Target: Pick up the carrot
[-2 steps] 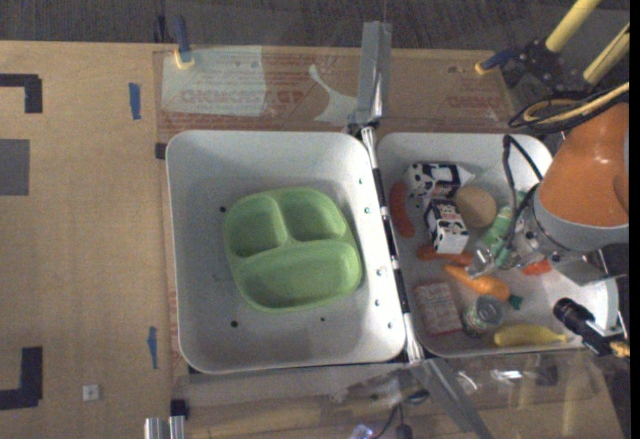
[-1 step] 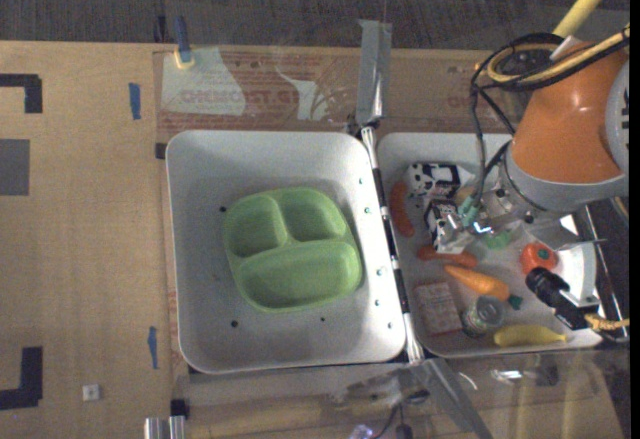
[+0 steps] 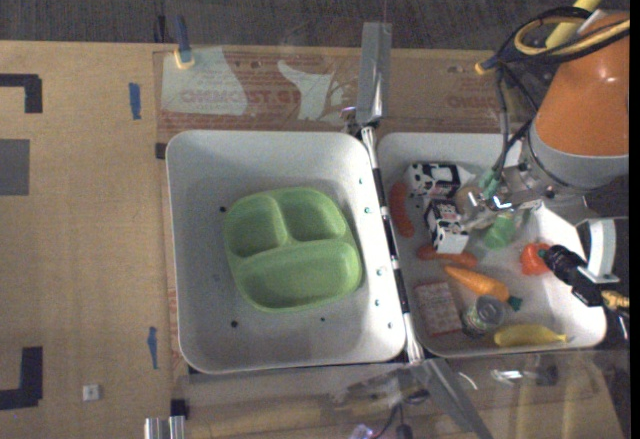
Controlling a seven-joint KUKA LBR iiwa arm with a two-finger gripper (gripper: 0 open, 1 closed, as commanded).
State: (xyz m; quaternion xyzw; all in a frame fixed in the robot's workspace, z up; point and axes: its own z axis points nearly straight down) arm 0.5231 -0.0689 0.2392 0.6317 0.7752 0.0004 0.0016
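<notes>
The carrot (image 3: 477,280) lies in the right bin (image 3: 398,299), orange, with its green top (image 3: 513,303) pointing to the lower right. It rests flat among other toys, apart from the gripper. My gripper (image 3: 487,203) hangs over the middle of the right bin, above and a little right of the carrot, close to a black-and-white box (image 3: 447,224) and a pale green item (image 3: 500,230). Nothing shows in its grasp.
The right bin also holds a second black-and-white box (image 3: 432,176), a red sausage shape (image 3: 401,210), a brown wafer (image 3: 438,307), a small can (image 3: 487,314), a banana (image 3: 528,335) and an orange-red toy (image 3: 534,258). A green divided plate (image 3: 292,247) sits in the left bin (image 3: 190,227).
</notes>
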